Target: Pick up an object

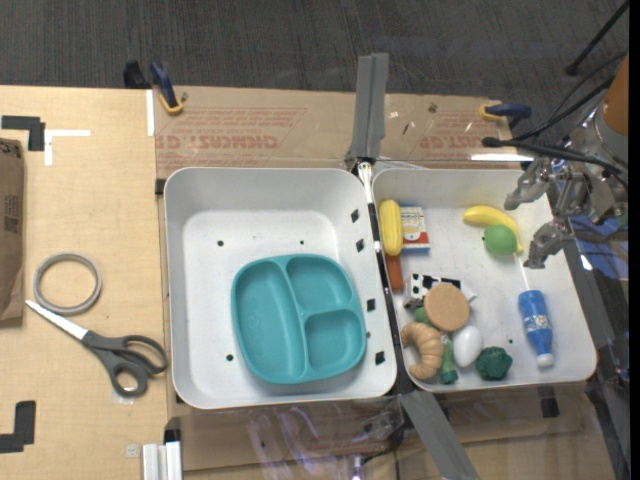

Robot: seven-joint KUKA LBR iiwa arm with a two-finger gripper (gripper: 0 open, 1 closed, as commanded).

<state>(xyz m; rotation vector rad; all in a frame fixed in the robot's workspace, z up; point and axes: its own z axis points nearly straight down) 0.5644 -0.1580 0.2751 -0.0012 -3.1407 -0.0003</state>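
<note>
Over the right bin's [585,368] far edge, the end effector [545,213] hangs with fingers spread, holding nothing. Nearest targets: banana [492,218] and green fruit [499,241]. Best descend centred on one, clear of the wall.

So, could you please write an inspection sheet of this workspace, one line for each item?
Surface: bench bearing left bin and right bin.
Job's things: corn cob, banana, green fruit, blue bottle, croissant, white egg, all in right bin.
Clutter: teal divided plate in left bin; scissors, tape roll on bench.
Grippers: gripper above right bin's right edge, holding nothing.
Cables: black cables, upper right.
Surroundings: blue clamps on cardboard.
</note>
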